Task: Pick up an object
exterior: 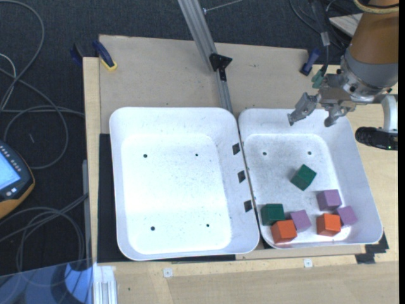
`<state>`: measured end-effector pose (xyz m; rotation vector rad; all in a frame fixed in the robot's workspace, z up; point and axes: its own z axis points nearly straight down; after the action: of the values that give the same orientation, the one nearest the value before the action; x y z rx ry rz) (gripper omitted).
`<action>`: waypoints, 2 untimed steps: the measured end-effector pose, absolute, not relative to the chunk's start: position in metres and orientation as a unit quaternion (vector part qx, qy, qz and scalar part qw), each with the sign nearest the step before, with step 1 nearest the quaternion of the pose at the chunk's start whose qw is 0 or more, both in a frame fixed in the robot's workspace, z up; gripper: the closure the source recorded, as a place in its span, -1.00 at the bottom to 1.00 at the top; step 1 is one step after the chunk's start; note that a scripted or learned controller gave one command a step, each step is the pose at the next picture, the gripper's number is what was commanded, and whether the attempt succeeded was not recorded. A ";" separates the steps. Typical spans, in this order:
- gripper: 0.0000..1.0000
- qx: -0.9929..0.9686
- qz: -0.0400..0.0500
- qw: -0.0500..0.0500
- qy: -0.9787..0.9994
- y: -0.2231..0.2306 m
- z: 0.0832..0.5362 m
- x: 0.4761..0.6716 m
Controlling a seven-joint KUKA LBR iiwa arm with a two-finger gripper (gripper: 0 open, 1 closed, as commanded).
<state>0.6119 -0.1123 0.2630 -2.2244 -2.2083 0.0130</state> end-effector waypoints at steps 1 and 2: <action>-1.00 -0.708 -0.002 -0.005 -0.706 -0.141 0.363 0.553; -1.00 -0.706 0.002 0.004 -0.708 -0.107 0.268 0.585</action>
<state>0.5847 -0.1075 0.2683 -2.2123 -2.2193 0.0058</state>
